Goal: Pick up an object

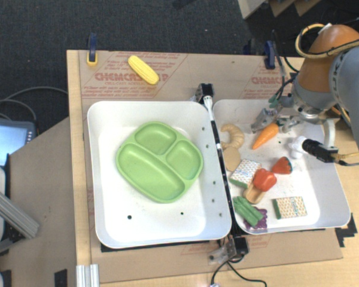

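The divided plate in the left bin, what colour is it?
Light green all over; the plate shows plainly in the camera view, in the left bin.

An orange toy carrot (265, 137) is seen lying tilted in the upper part of the right bin (332, 205), its narrow tip pointed down-left. It is set just right of a tan croissant (233, 136), above a red pepper (264, 179).
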### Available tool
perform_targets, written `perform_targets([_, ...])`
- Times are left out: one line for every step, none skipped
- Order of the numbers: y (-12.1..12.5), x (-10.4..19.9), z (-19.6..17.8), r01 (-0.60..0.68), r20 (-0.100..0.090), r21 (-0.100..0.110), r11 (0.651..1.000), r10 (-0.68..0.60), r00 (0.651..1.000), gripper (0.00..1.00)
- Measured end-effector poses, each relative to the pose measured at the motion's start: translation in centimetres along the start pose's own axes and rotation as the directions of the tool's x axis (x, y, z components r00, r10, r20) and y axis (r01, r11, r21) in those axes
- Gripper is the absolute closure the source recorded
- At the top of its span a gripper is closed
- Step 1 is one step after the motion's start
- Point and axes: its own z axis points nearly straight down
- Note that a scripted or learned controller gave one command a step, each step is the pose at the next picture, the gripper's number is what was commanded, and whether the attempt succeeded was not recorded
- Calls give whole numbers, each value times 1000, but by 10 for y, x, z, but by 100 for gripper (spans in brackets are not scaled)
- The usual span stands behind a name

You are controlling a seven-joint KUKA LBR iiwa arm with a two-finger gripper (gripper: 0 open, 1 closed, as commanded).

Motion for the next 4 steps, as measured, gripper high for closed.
perform_targets([10, 3, 0, 0, 1, -6, 1000, 0, 1000, 0])
perform_targets([-23, 7, 0, -2, -1, 1, 1000, 2, 1000, 0])
perform_targets([10, 8, 0, 0, 2, -4, 1000, 0, 1000, 0])
perform_targets([10, 8, -11, 0, 2, -8, 1000, 0, 1000, 100])
